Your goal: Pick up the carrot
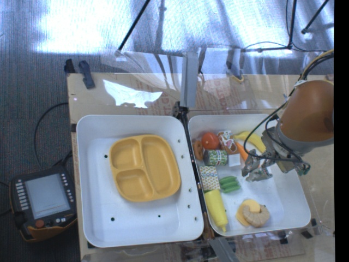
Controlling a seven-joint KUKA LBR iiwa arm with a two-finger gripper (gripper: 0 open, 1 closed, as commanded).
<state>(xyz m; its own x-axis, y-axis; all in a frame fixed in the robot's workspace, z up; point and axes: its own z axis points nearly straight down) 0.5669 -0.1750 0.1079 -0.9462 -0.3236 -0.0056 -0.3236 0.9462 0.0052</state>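
Note:
The carrot (pixel 241 149) is a slim orange piece lying in the right bin (pixel 289 201), between a green-labelled can (pixel 215 157) and a banana (pixel 252 141). Its lower end runs under the arm's tooling. My gripper (pixel 257 172) hangs low over the bin, just right of and below the carrot, under the orange wrist band (pixel 308 113). I see nothing held in it.
The right bin also holds a tomato (pixel 210 141), a patterned packet (pixel 209 177), green pea pods (pixel 229 184), a yellow corn cob (pixel 217 209) and a pastry on cheese (pixel 254 214). A yellow divided plate (pixel 144 167) lies in the left bin (pixel 98 222).

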